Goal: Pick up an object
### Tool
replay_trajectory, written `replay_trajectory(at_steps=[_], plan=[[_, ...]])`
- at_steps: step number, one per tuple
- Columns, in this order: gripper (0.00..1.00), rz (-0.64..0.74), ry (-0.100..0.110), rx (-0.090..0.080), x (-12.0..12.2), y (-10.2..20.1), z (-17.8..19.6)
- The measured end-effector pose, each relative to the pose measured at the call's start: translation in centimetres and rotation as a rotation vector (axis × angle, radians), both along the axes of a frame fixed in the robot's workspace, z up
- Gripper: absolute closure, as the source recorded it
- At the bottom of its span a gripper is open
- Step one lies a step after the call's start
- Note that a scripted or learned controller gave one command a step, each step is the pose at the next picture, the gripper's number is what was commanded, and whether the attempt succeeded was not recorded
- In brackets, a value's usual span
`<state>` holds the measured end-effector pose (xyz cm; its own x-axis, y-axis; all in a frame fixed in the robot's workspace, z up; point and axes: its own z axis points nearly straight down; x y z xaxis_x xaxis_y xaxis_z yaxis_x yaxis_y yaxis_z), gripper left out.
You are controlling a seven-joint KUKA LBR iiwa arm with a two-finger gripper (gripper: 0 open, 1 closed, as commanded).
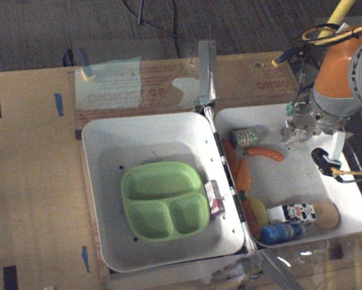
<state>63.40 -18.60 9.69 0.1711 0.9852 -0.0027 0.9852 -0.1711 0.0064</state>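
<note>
While the arm hangs over the far right corner of the right bin [344, 157], the gripper [296, 130] sits just above the bin floor beside the small green can [246, 136] and the orange carrot [265, 154], and honestly I can't tell what its jaws are doing, too blurry and small. Nothing looks held from here. Most of the pickable stuff is crowded against the bin's left wall and near edge, probably just where it slid: a yellow banana-ish thing [258, 211], a blue bottle [280, 232] lying on its side, a white printed carton [294, 212] and a tan rounded lump [326, 214]. The left bin [105, 148] holds a glossy green divided tray [165, 199] with a small dark packet [214, 197] at its right edge. My guess: the carrot or can is the target, both smooth and round, so they could roll away.
</note>
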Motion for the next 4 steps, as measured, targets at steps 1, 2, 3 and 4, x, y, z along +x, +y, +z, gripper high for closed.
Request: replay_trajectory(at_steps=[1, 2, 3, 4], plan=[[0.0, 0.0, 0.001, 0.0, 0.0, 0.0, 0.0], [1.0, -0.001, -0.003, -0.002, 0.1, -0.1, 1.1], [0.0, 0.0, -0.003, -0.002, 0.1, -0.1, 1.1], [0.0, 0.053, 0.005, 0.003, 0.3, 4.8, -1.1]])
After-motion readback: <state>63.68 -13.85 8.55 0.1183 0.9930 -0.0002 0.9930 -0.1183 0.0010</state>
